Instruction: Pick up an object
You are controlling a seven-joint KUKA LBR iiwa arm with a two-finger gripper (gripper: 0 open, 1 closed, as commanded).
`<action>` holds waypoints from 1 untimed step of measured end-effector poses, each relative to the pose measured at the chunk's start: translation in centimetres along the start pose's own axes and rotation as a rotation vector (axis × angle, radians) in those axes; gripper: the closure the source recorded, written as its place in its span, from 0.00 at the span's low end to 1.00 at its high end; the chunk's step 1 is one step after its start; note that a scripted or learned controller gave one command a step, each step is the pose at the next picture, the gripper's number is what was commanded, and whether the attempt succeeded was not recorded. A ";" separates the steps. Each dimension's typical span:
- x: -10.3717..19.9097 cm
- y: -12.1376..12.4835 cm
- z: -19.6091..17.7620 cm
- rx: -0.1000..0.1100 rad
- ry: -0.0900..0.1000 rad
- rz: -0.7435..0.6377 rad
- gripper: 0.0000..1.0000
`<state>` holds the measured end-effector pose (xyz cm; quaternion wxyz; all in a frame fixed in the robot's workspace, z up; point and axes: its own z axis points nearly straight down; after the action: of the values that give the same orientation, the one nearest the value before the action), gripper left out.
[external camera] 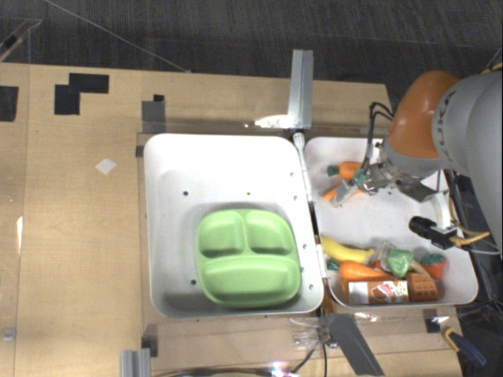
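Note:
My gripper point(339, 194) reaches into the upper left part of the right bin point(393, 218), low over the bin floor. An orange toy piece point(346, 169) lies right beside it, partly covered by the gripper body. Whether the gripper touches this piece is hidden from me. Along the bin's front edge lie a yellow banana point(346, 250), an orange carrot point(363, 271), a small bottle with a red label point(383, 291), a green leafy toy point(398, 261) and a red piece point(435, 266).
The left bin point(181, 179) holds a green divided plate point(247, 256) in its front half. A metal post point(301, 89) stands behind the wall between the bins. The arm's grey body and orange band point(416, 124) hang over the right bin's far right side.

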<state>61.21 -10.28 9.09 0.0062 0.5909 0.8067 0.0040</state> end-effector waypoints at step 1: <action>-0.7 4.7 0.2 0.022 0.008 0.119 0.00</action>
<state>65.87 -9.56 8.91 -0.0036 0.6379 0.7701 -0.0022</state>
